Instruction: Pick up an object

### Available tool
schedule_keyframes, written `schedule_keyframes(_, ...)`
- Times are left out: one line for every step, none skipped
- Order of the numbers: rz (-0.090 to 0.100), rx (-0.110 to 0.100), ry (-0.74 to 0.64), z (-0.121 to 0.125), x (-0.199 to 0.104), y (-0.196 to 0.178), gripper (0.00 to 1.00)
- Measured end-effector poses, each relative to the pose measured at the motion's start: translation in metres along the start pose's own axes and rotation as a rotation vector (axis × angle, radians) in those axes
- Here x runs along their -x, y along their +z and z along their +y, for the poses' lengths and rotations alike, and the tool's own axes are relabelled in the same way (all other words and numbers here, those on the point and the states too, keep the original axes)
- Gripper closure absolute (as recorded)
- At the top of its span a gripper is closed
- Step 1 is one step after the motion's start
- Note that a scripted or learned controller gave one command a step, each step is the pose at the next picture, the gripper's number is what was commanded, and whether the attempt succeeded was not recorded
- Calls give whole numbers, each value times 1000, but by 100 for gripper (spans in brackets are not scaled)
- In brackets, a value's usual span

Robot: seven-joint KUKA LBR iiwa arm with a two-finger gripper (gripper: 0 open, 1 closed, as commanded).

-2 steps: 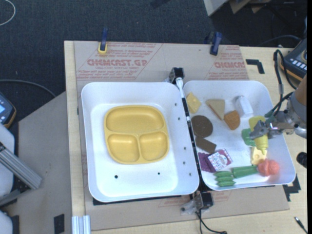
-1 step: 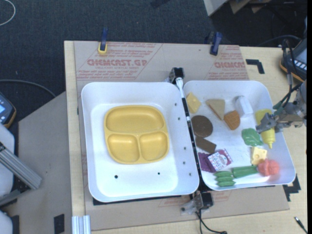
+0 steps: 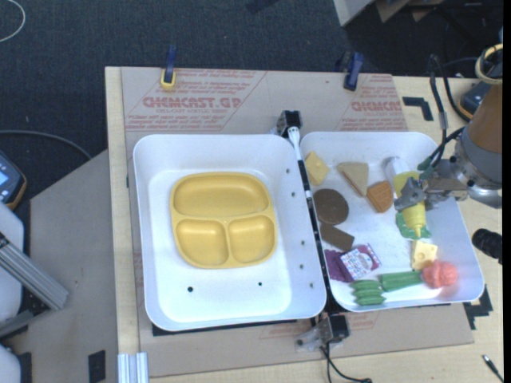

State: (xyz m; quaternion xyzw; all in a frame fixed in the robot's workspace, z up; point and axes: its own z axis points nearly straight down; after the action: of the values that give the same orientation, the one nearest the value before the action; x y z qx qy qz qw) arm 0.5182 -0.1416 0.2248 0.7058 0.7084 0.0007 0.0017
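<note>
One fixed camera looks down from above the bench (image 3: 239, 94) at a slant, taking in both bins whole: the left bin (image 3: 152, 238) sits near the middle of the frame, the right bin (image 3: 463, 246) toward the right edge. The far side of the bench lies at the top, with dark floor (image 3: 160, 14) beyond it. The view stands fairly high, so the bench edges and clamps (image 3: 168, 72) show too. The arm (image 3: 487, 134) enters from the right.

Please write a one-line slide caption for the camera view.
Tool above the toy food in the right bin; yellow tray in the left.
</note>
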Motion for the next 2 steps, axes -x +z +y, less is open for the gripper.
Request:
schedule_keyframes(0,0,1,34,-42,9,100)
schedule_keyframes(0,0,3,36,-43,-1,100)
